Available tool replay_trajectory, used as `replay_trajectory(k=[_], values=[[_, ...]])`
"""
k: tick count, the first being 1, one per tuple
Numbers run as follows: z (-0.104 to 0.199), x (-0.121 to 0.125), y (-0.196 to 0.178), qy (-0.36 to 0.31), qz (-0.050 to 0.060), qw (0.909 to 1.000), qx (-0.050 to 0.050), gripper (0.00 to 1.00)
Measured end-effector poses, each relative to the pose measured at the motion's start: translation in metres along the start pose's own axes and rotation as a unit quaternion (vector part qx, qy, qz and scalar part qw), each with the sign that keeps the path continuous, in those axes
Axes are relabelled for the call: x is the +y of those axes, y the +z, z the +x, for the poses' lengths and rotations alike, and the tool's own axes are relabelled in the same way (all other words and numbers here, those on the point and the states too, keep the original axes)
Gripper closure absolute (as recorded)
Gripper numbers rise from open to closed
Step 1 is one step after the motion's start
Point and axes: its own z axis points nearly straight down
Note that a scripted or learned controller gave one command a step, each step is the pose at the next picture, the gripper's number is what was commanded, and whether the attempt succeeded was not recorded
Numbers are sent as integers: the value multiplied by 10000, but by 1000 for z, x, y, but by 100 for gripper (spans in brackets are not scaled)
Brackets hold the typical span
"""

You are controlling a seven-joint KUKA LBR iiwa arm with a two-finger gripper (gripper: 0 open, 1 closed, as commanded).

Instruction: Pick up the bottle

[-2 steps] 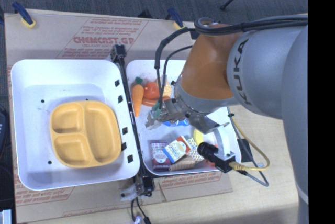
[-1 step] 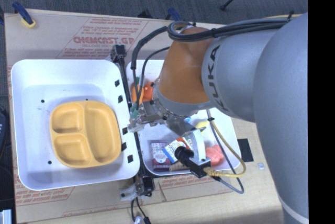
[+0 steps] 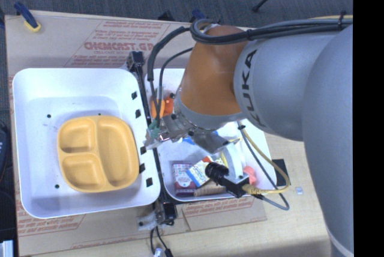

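Note:
My arm's orange band and grey wrist cover most of the right bin [image 3: 180, 194]. The gripper [image 3: 164, 132] reaches down at that bin's left wall, close to the divider between the bins. A pale, white object with a pink-red end [image 3: 248, 174] lies at the bin's right side, partly under the arm; it may be the bottle, but I cannot tell for sure. Nothing shows between the gripper's tips.
A yellow divided plate [image 3: 96, 152] lies in the left bin [image 3: 36, 93]. In the right bin's front part lie a dark red packet [image 3: 182, 176] and a blue and white packet [image 3: 197, 175]. An orange item [image 3: 166, 105] sits by the bin's left wall.

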Motion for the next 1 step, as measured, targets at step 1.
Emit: replay_trajectory(k=[1], values=[[17,4,26,1013,26,9949,9,100]])
